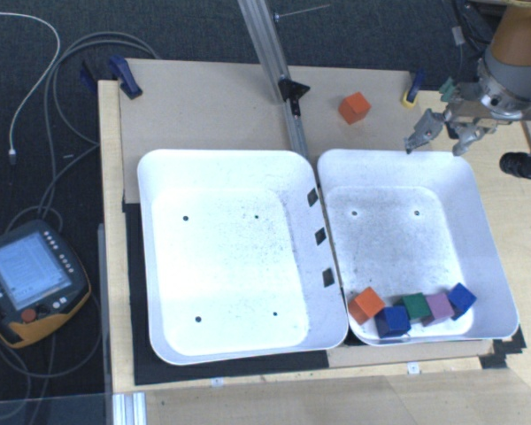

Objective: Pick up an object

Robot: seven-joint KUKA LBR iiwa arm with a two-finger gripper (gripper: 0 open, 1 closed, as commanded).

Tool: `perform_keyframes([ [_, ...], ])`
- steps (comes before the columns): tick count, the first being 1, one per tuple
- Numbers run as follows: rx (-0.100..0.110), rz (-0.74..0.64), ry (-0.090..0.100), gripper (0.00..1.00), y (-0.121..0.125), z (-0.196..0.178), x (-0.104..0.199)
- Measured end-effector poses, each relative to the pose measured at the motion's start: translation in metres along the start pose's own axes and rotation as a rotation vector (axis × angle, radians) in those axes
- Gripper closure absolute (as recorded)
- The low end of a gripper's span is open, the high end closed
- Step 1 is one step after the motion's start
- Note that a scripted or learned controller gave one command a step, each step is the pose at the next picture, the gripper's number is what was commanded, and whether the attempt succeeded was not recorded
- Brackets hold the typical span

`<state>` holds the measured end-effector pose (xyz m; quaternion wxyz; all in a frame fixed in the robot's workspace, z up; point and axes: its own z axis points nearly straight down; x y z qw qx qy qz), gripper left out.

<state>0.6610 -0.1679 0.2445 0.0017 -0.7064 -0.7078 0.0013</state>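
While gripper point(442, 137) hovered spread wide, empty | blocks point(413, 308) lay well below it in bin point(478, 202) | nothing picked yet

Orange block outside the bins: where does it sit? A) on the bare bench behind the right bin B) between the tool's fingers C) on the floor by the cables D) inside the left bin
A: the orange block lies alone on the bench top, just past the far rim of the right bin and left of the open tool.
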Motion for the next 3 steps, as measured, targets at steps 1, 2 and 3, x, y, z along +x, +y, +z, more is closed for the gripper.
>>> perform_keyframes([
  [1,0.009,0.003,0.004,0.00,-0.101,0.139,0.038],
  [2,-0.017,0.000,-0.004,0.00,-0.046,-0.040,0.025],
  [3,0.009,0.000,0.005,0.00,-0.112,0.052,0.074],
])
